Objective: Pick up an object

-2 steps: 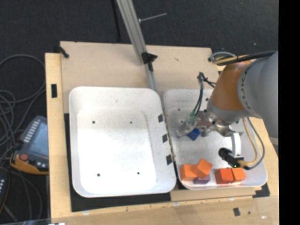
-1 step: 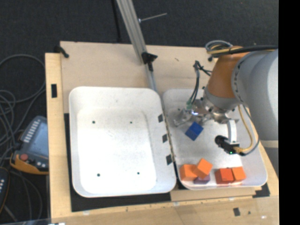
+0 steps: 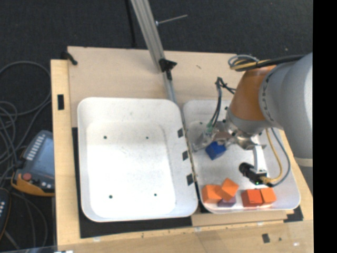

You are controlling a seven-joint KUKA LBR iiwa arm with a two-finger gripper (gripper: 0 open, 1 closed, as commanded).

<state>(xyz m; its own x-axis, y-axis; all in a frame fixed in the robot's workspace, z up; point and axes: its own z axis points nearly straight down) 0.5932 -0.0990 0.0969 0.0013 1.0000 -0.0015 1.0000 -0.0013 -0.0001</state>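
Blue, a small plastic block [image 3: 215, 151] sits in the right white bin [image 3: 284, 202], directly beneath my gripper [image 3: 210, 140]; whether I grip it I cannot tell. My grey arm [image 3: 287, 101] reaches in from the right, its orange band [image 3: 246, 94] behind my wrist. Orange blocks [image 3: 221, 191] lie nearer the camera than my gripper.

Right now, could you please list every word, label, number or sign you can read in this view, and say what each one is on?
No text can be read.
The handheld pendant on the floor left of the bench has a screen and keys, too small and blurred to read.
The blue block, the orange blocks and both white bins show no markings.
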